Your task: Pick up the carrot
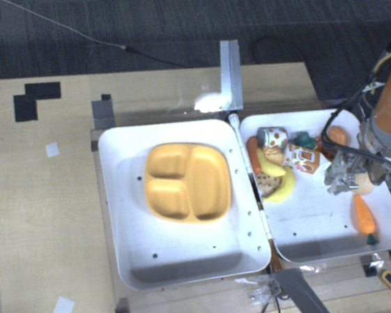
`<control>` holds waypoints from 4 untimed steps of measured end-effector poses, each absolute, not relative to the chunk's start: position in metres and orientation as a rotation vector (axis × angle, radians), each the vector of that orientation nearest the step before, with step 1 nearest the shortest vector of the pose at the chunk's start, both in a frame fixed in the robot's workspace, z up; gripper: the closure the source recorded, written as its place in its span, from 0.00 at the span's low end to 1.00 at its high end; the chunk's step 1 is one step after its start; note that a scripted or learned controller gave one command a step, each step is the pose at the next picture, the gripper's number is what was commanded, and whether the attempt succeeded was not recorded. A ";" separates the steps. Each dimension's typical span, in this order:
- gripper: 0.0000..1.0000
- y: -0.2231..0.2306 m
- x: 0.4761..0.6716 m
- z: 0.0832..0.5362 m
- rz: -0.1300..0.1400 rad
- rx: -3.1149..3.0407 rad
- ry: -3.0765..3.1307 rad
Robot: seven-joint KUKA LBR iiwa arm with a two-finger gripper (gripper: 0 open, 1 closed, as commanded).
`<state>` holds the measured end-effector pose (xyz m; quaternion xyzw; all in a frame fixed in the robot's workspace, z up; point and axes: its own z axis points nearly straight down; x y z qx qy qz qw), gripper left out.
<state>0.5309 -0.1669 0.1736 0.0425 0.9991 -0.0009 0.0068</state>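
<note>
One carrot lies in the right bin, close to its near right corner and just inside the right wall, and we see nothing else touching it. We judge it to be a toy: light, stiff and smooth, likely to slide or roll if pinched off centre. We would take it across the thick orange middle, fingers closing over its short width, since the taper toward the near end offers less to hold. It is orange, short and stubby, lying roughly along the right wall, with a small green tip pointing at the near edge.

Just beyond it hangs the end effector, over the right side of the same bin, apart from the carrot. We cannot tell how its fingers stand, because metal parts and cables blur together there; something pale and rounded sits beside it, and we cannot say whether that is held.

Farther in, a yellow banana and a heap of small toys crowd the far left part of that bin. In the left bin rests a yellow divided plate.
</note>
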 end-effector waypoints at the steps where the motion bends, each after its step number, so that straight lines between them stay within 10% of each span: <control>1: 1.00 -0.206 0.492 0.090 -0.006 -0.059 3.125; 2: 1.00 -0.174 0.555 0.175 -0.001 0.260 3.116; 3: 1.00 -0.193 0.487 0.120 -0.001 0.244 3.129; 4: 1.00 -0.198 0.491 0.090 -0.001 0.337 3.112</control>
